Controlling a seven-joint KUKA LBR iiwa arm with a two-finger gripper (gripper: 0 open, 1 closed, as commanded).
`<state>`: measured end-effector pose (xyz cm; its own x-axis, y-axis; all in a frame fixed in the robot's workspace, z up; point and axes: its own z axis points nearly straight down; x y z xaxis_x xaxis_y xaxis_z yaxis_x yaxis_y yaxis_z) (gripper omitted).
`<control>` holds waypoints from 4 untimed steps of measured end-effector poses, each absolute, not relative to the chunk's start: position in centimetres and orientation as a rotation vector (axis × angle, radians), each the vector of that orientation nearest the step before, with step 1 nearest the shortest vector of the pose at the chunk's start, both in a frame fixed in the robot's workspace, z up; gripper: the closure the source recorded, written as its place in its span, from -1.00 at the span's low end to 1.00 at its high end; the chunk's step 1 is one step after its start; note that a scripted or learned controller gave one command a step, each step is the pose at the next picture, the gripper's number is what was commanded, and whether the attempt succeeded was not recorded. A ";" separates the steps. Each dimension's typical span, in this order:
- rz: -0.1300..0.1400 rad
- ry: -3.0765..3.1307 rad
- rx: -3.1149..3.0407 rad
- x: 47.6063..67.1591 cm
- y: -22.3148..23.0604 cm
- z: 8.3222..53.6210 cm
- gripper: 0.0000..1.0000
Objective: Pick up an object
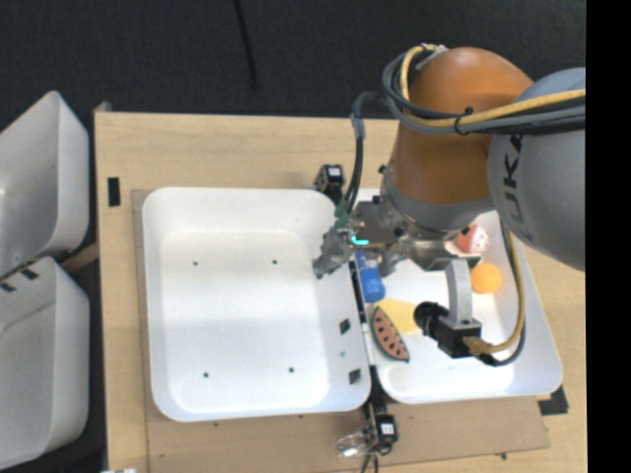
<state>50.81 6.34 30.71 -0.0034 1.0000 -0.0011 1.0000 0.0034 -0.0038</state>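
My gripper [357, 254] hangs over the divider between the two bins, below the arm's big orange band [458, 116]. Directly under it, at the left edge of the right bin [532, 363], is a small blue object [371, 285]; whether the gripper is touching it I cannot tell. A watermelon-slice toy [389, 336] lies just below the blue object, beside a yellow piece [400, 312]. An orange ball [486, 279] and a pink-and-white item [476, 238] sit further right, partly hidden by the arm.
The left bin [158, 264] is to the gripper's left. A black block on a cable [446, 331] hangs from the arm over the right bin. White shapes [39, 195] stand off the bench's left side.
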 end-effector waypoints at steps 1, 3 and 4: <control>0.008 -2.228 -2.212 50.9 6.2 31.7 1.00; 0.010 -2.233 -2.207 51.0 6.1 32.6 1.00; -0.013 -2.234 -2.212 50.4 14.6 41.2 1.00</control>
<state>50.35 14.64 41.16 -0.0101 0.9999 0.0038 0.9999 0.0101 0.0076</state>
